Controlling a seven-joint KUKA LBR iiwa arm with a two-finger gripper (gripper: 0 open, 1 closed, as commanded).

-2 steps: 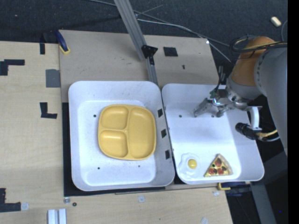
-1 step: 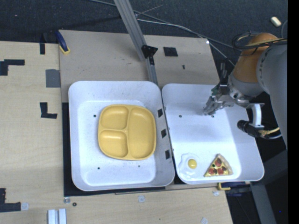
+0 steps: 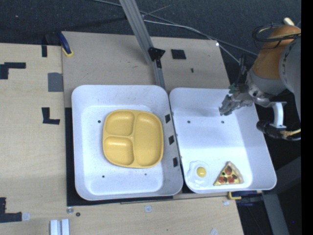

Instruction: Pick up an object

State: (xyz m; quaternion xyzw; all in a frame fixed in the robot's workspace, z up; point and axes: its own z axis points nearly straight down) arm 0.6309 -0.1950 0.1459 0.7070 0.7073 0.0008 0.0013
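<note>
The claw (image 3: 226, 109) hangs over the upper right part of the right bin (image 3: 254, 146), its fingers close together with nothing between them. Well below it lie a fried egg (image 3: 198, 173) and a pizza slice (image 3: 229, 175). Far to its left, a yellow plate (image 3: 133, 138) sits in the left bin (image 3: 85, 131)

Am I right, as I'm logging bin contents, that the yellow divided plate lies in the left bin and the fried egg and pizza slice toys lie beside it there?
Not quite. The yellow divided plate does lie in the left bin, but the fried egg and pizza slice lie in the right bin, at its near edge, as the camera view shows.
</note>
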